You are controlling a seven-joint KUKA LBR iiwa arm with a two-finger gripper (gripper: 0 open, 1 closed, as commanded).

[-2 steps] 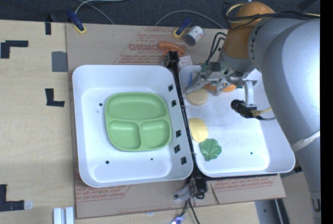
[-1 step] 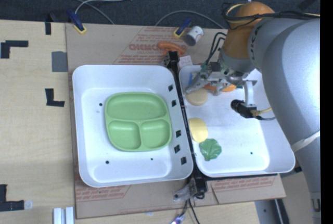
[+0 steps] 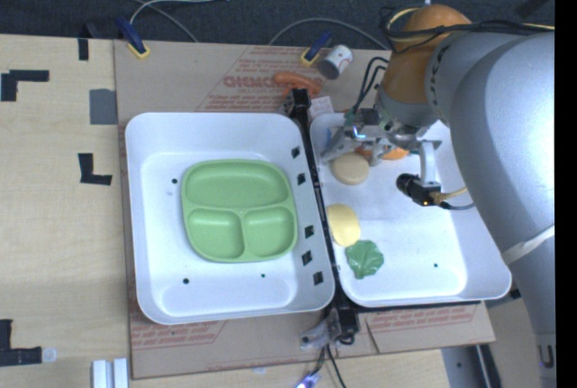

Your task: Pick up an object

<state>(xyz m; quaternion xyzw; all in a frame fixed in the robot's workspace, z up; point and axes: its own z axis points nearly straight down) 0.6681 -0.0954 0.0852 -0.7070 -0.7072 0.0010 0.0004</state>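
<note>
On the left of the desk [image 3: 54,224] stands the left bin [image 3: 149,143], and in its middle lies a green divided plate [image 3: 240,208] with three compartments, one long one at the far side and two smaller ones nearer the camera. The plate lies flat and apart from every wall of its bin.

Past the black-clipped seam between the two bins stands the right bin [image 3: 433,273]. At its near left, close to the seam, a round yellow piece [image 3: 343,224] lies with a green leafy toy [image 3: 365,259] just beside it on the near side; the two look to be touching or nearly so. Farther up the bin lies a pale beige bun-shaped object [image 3: 351,170]. An orange object [image 3: 394,154] peeps out to its right, mostly hidden by the arm's wrist parts.

The gripper [image 3: 361,138] is low over the far left part of the right bin, right above the beige object. Whether it is clenched or released cannot be told from this angle, and nothing can be seen between its tips. The grey arm [image 3: 505,133] with its orange band [image 3: 416,52] covers the far right of the bin.

Behind the bins, on the cardboard sheet [image 3: 180,79], lie an orange sausage-shaped toy [image 3: 297,80] and a small grey cylinder [image 3: 334,61].
</note>
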